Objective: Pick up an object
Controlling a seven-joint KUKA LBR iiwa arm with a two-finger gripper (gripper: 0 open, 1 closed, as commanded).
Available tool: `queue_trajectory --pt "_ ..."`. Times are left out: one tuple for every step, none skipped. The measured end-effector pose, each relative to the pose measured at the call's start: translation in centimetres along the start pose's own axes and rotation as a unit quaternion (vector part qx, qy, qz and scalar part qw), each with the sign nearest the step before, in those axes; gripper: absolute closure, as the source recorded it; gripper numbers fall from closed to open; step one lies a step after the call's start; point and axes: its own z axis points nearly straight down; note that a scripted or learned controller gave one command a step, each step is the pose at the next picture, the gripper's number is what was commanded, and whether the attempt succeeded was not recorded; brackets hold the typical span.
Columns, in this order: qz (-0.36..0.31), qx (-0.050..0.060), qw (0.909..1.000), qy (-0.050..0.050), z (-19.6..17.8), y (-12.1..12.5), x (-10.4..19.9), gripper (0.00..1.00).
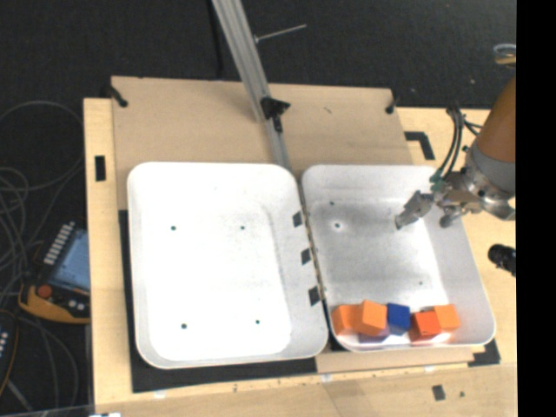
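Where the pale wooden bench (pixel 217 124) meets dark floor, cables (pixel 26 189) and a handheld pendant (pixel 65 272) lie at the left. Two white bins sit side by side; the left bin (pixel 217 259) adjoins the right bin (pixel 391 259). Orange blocks (pixel 360 318) and a blue block (pixel 398 316) line its near wall. The gripper (pixel 427 213) hangs above its far part, fingers seemingly spread, pinching nothing, well apart from them
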Motion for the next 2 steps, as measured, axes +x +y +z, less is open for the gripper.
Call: queue_trajectory --pt "0.0 0.0 1.0 0.0 0.0 0.0 0.0 0.0" --pt "0.003 0.001 1.0 0.0 11.2 -3.6 3.9 0.0"
